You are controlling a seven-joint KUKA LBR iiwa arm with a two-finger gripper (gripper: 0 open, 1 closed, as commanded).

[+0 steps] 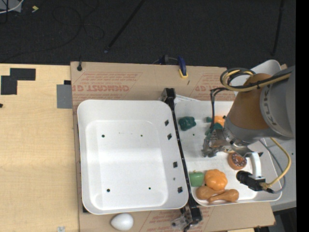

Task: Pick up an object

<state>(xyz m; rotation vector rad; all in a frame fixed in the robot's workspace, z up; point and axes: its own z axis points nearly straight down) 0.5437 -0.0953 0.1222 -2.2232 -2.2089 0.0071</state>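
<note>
- While my arm (pixel 263 105) hangs low over the right bin (pixel 193 111), my gripper (pixel 211 144) sits near that bin's middle, its dark fingers pointing down at the white floor; whether they are apart or together I cannot tell from this slant.
- Nothing is visibly between the fingers, so I judge the pick not yet made: this is the reach-and-descend step, with the closing and the lift to come.
- Nearest to the gripper, a small orange piece (pixel 219 121) lies just beyond it toward the bin's far side, partly hidden by my wrist, and a dark green lump (pixel 187 123) lies off toward the divider between the bins.
- A brown round thing (pixel 237 161) rests just beside the gripper on the near-right (a doughnut shape, I think, though it is small).
- Along the right bin's near edge sit an orange pepper-like piece (pixel 216 179), a green block (pixel 196 179) beside it, and a tan gourd shape (pixel 218 195).
- The next move calls for settling over one item and closing squarely on it; the near-edge cluster is crowded, so its neighbours could get nudged.
- The left bin (pixel 87 129) lies across the divider, and a white egg (pixel 121 222) rests on the cardboard outside its near edge.
</note>
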